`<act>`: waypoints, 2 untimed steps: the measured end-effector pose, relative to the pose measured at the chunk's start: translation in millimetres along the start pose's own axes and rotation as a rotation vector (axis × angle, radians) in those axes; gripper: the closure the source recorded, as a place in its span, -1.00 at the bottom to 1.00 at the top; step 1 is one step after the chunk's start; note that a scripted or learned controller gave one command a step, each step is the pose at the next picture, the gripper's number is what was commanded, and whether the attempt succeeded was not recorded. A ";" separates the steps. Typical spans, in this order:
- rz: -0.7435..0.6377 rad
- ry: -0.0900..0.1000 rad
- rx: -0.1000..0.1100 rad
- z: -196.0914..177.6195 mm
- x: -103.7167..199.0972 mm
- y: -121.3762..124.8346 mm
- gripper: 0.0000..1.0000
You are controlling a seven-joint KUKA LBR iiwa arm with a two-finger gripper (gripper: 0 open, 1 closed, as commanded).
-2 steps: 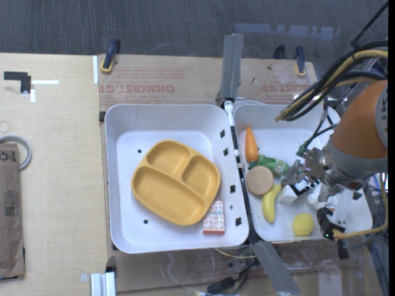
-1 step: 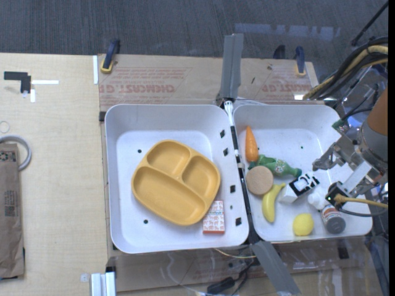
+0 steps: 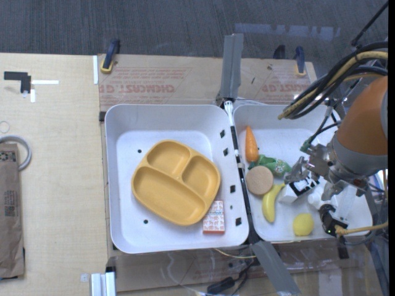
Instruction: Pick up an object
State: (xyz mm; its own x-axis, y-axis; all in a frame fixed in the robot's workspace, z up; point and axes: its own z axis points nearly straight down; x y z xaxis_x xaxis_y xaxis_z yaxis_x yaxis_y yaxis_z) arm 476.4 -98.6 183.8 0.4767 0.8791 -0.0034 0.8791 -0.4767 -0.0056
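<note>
Grey arm's two-finger gripper point(image 3: 300, 182) low at right of frame inside right white bin point(image 3: 271, 117), grip state impossible to tell, just beside yellow plastic banana point(image 3: 270, 203) and tan round disc point(image 3: 259, 180)

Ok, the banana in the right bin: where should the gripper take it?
Grip the banana across its narrow middle, coming straight down. It lies flat, running roughly top to bottom, and the round wooden disc crowds its upper end, so the lower half is freer.
</note>
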 end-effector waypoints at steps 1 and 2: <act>-0.277 0.000 -0.003 -77.4 -49.1 27.1 -1.00; -0.794 0.000 -0.003 -6.5 6.8 -2.9 -1.00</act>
State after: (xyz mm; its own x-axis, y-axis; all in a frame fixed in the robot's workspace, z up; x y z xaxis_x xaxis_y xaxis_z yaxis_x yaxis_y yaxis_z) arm 477.1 -91.3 190.3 -0.2925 0.9563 0.0003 0.9563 0.2925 -0.0032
